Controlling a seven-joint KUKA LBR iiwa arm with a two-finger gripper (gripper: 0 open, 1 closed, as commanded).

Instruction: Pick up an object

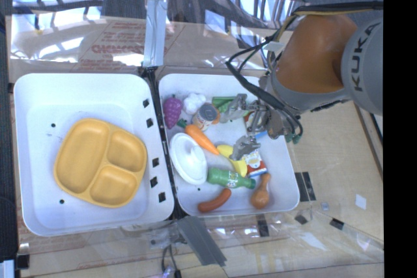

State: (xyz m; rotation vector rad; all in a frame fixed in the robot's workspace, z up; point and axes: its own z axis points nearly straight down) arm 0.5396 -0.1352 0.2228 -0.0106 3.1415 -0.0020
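Camera view. Looked down at a slant on two shallow white bins side by side. Left bin (32,114) held a yellow divided plate (100,161), smooth moulded plastic with three rounded compartments. Right bin (287,163) crowded with toy food: purple grapes (172,111), knobbly; orange carrot (201,139), tapered; white bowl (188,157), glossy and round; green bottle (229,178) lying flat; brown sausage (214,200) along the near wall; brown drumstick (261,191) in the near right corner; small round can (206,115) near the far wall.

Gripper (245,145) hung low over the middle-right of that bin, above a yellow piece (226,152) and a red-and-white carton (255,166). Fingers open or closed: could not tell amid the clutter. Nothing seen clearly between them.

Judged as reach or descent toward a pick. Best done by choosing an isolated, firm-sided item, centring over it, descending straight, and closing across the narrow dimension. Slick rounded plastics likely to squirt sideways if pinched off-centre. Tight packing risked nudging neighbours.
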